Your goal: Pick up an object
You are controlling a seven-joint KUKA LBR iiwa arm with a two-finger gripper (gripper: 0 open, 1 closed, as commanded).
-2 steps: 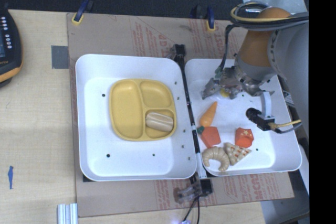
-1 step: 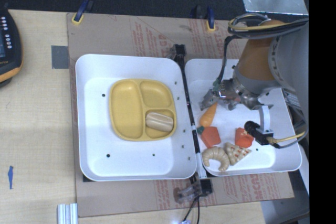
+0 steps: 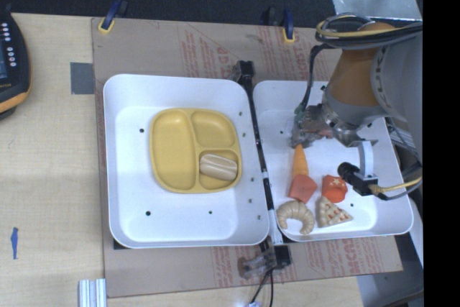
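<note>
In the right bin point(image 3: 277, 111) lie an orange carrot point(image 3: 299, 159), a red-orange block point(image 3: 302, 188), a small red piece point(image 3: 334, 188), a croissant point(image 3: 297, 216) and a pizza-like wedge point(image 3: 332, 213). My gripper point(image 3: 310, 127) hangs low over the bin's middle, just above the carrot's upper tip. The wrist hides its fingers. The left bin point(image 3: 126, 154) carries a yellow divided plate point(image 3: 194, 149) with a bread roll point(image 3: 218, 166) in its lower right compartment.
The grey arm with its orange band point(image 3: 356, 79) covers the right bin's upper right. A black cable and connector point(image 3: 356, 179) trail beside the red piece. Clamps point(image 3: 244, 72) sit between the bins. A handheld pendant point(image 3: 11, 61) lies at the far left.
</note>
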